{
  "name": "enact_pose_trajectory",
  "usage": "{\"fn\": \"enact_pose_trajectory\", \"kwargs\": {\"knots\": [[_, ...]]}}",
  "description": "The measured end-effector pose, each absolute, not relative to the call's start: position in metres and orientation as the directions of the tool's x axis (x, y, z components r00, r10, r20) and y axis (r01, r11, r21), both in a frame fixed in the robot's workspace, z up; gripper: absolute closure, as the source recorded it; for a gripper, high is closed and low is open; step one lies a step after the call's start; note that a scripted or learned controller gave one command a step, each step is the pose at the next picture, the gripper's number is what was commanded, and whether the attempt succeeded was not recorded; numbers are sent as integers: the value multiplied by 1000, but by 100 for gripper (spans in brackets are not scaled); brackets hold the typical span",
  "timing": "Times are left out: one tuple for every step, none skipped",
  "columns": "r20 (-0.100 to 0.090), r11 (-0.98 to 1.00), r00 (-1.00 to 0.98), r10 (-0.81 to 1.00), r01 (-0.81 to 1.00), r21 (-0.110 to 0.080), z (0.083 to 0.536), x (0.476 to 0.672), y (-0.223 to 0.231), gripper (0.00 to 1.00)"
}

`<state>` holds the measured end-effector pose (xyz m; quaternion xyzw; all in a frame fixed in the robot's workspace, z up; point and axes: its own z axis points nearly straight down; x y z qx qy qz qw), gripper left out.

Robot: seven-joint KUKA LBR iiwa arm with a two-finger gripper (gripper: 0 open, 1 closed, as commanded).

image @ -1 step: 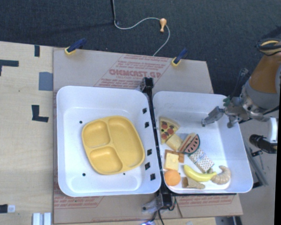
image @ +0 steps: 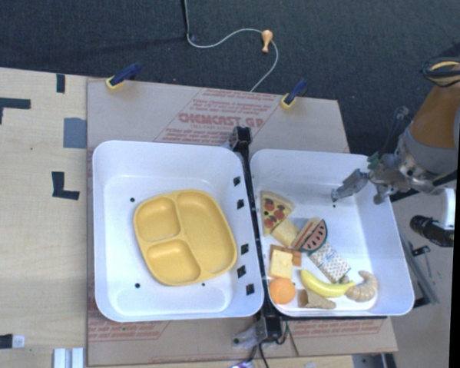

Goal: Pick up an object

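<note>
The right bin (image: 381, 226) holds a heap of toy food in its front half: a pizza slice (image: 274, 212), a watermelon wedge (image: 312, 234), a cheese block (image: 283, 263), an orange (image: 283, 291), a banana (image: 323, 284), a shrimp (image: 364, 286) and a patterned packet (image: 330, 262). My gripper (image: 356, 186) hangs over the bin's back right part, above bare floor and apart from the food. Nothing sits between its fingers.
The left bin (image: 109, 211) carries a yellow divided plate (image: 184, 236). A black divider with clips (image: 244, 211) runs between the bins. A cable with an orange bead (image: 266, 39) lies on the dark floor behind the cardboard sheet (image: 218, 117).
</note>
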<state>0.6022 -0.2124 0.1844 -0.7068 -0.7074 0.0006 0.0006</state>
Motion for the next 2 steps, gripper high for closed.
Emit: {"fn": "enact_pose_trajectory", "kwargs": {"knots": [[-1,1,-1,1000,1000,-6,137,599,-220,0],[-2,2,-2,1000,1000,-3,83,599,-219,0]]}}
